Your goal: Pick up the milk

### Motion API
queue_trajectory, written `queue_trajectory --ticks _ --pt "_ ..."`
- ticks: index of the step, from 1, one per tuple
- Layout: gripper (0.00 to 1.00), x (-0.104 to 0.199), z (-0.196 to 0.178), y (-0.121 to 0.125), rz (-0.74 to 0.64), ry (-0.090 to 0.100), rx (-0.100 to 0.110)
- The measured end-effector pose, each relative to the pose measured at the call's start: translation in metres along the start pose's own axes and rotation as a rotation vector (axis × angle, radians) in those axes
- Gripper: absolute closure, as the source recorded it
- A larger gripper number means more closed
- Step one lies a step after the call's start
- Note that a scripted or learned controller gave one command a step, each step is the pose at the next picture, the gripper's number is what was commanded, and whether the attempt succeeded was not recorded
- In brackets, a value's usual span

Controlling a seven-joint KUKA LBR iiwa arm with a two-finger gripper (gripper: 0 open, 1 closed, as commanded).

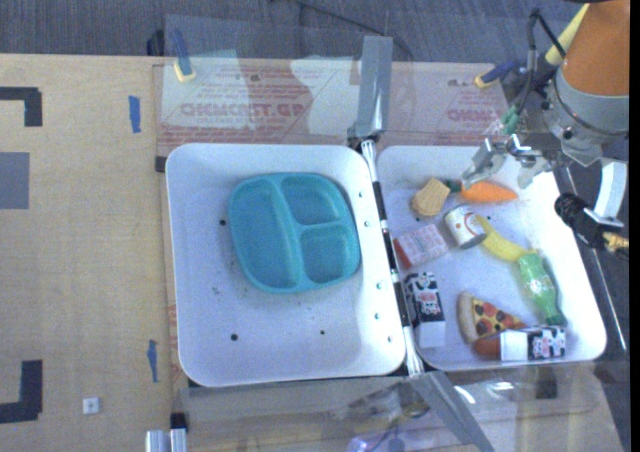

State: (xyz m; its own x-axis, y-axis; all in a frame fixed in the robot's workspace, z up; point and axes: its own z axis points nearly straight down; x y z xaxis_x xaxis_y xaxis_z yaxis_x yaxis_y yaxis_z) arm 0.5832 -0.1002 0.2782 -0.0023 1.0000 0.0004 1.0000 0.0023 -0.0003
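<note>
Our gripper [508,152] hangs with fingers spread and empty at the right bin's [590,325] twelve o'clock edge, above the carrot [489,193]. The milk [427,298] lies at seven o'clock, well apart; we judge the approach barely begun, needing a long reach.

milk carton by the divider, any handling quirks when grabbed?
The milk carton looks boxy and flat-sided, so probably stiff and unlikely to roll. It lies flat against the right bin's left wall, which may crowd one side of a grasp. It looks like a toy, likely light.
</note>
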Motion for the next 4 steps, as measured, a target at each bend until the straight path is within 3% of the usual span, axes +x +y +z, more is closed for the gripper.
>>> queue_trajectory --ticks 1,2,3,4 --pt "0.0 0.004 0.132 -0.053 -0.104 0.0 0.0" --pt "0.0 0.007 0.171 -0.086 0.043 0.003 -0.056" --pt "0.0 0.004 0.178 0.008 0.219 0.0 -0.016" --pt "0.0 0.004 0.186 0.041 0.328 0.001 -0.01"
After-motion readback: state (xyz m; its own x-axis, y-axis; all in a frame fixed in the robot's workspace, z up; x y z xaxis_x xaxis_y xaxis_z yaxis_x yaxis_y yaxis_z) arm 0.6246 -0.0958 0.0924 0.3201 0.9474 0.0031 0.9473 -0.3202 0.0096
